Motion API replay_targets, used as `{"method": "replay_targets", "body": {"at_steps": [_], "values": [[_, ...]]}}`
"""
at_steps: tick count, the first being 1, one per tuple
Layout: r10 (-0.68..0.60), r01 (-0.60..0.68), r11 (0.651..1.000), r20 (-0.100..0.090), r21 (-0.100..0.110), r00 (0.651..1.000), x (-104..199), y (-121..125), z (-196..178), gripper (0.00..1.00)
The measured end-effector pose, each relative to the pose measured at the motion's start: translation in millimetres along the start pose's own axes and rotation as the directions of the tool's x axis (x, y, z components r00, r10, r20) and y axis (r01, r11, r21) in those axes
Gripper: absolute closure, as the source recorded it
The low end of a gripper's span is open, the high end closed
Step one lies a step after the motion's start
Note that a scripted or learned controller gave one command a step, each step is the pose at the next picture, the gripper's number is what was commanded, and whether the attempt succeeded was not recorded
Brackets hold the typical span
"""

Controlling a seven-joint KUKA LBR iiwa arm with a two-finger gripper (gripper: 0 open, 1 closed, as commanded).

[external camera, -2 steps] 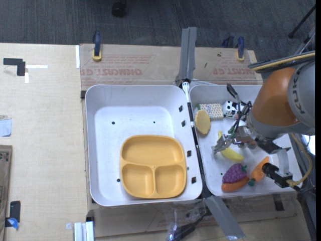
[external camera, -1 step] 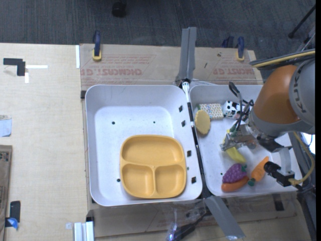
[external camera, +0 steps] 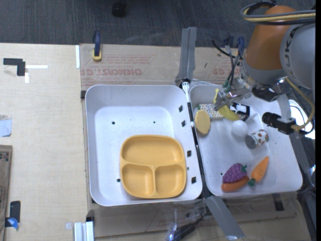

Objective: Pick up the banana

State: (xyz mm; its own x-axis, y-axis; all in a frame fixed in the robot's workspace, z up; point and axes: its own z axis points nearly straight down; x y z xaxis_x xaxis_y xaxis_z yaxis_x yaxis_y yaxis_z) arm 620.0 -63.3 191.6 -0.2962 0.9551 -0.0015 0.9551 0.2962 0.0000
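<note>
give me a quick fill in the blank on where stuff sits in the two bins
1. The yellow tray lies in the ____ bin.
2. The tray has ____ compartments.
3. The purple grapes lie right beside the orange ____.
4. The gripper is above the far end of the ____ bin, near the banana.

Missing words: left; three; carrot; right

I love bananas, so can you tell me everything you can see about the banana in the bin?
The banana is small, yellow and smooth, like a plastic toy. It lies near the back of the right bin, partly hidden under the gripper, so its full shape can't be seen. A speckled item sits right beside it, and a pale yellow oval piece lies just in front.
</note>
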Motion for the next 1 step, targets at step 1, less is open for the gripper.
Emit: {"method": "replay_targets", "body": {"at_steps": [1], "values": [[-0.121,0.121,0.993,0.000,0.001,0.993,-16.8,-34.8,-11.2,1.00]]}}
